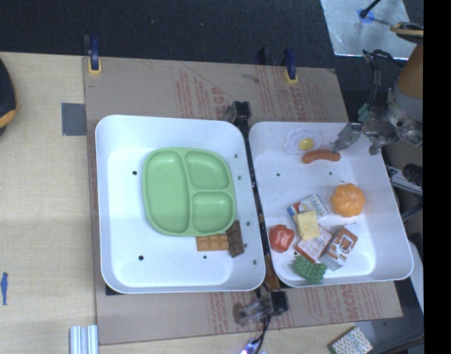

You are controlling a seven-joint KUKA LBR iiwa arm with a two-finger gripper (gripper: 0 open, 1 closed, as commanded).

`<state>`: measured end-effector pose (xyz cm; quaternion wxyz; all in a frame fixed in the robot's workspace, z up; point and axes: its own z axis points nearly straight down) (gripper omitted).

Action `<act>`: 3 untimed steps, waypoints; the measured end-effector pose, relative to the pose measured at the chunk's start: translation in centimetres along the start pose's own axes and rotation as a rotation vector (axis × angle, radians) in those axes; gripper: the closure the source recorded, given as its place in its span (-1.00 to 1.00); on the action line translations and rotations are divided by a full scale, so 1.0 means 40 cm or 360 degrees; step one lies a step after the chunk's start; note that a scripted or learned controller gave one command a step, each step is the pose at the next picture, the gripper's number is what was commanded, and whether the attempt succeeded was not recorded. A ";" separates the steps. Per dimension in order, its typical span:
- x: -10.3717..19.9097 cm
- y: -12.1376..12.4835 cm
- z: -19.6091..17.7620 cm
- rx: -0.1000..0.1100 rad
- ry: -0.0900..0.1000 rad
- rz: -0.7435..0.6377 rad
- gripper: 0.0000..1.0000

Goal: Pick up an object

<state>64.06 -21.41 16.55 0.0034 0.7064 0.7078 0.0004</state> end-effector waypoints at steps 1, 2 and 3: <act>0.089 -0.169 0.194 0.0031 0.0013 -0.0002 -1.00; 0.019 0.047 0.180 0.0005 0.0003 -0.0010 -1.00; 0.180 -0.177 0.184 0.0028 0.0014 -0.0006 -1.00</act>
